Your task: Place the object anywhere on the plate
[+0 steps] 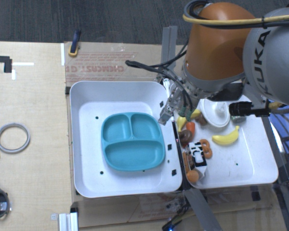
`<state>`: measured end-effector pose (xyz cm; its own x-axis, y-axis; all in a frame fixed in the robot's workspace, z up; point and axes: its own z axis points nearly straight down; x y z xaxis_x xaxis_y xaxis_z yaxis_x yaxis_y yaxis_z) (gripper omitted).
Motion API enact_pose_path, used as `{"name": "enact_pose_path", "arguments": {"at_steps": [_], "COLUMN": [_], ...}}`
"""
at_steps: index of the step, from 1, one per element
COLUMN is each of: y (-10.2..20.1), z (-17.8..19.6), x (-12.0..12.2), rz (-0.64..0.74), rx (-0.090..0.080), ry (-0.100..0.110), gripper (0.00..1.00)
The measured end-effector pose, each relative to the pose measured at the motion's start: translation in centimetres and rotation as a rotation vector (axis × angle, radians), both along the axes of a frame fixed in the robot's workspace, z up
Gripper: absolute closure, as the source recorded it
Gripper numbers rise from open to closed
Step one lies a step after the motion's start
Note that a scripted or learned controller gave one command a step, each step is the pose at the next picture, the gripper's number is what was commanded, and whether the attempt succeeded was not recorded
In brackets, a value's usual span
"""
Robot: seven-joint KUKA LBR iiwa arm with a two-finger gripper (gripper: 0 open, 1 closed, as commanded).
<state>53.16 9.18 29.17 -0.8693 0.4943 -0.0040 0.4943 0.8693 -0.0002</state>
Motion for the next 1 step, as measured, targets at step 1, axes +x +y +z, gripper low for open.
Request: {"name": "enact_pose_path", "arguments": {"at_steps": [1], "y": [0.01], "z": [0.0], "x": [0.0], "rz": [0.0], "rx": [0.0], "ry": [0.0], "gripper": [0.0]}}
